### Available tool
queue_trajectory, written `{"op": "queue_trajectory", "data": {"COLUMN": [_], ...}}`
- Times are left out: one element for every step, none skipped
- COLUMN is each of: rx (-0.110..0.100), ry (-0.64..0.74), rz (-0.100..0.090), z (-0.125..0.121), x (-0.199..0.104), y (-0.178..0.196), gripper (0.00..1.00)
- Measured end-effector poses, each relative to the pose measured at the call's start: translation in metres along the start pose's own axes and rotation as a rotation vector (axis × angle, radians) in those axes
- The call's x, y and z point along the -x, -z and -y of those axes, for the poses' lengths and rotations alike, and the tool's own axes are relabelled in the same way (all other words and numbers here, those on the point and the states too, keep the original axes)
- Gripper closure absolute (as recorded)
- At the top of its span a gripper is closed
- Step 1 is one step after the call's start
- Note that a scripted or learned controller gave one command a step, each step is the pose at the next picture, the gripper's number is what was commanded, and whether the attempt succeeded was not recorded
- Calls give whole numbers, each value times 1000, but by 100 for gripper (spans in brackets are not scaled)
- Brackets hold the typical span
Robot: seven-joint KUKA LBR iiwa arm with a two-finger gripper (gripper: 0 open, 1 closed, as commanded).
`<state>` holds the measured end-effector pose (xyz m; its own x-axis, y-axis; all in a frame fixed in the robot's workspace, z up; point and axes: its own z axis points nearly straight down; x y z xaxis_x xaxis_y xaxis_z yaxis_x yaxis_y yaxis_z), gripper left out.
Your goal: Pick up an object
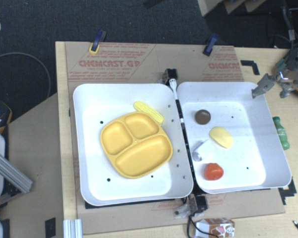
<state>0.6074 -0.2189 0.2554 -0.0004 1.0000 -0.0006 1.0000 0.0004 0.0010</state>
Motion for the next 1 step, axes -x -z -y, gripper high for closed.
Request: {"op": "queue_trajectory", "data": {"rx": [19], "ry": [7], "rz": [3], "z": [41], "x": [-59], "y": [172], "gripper": [0]}}
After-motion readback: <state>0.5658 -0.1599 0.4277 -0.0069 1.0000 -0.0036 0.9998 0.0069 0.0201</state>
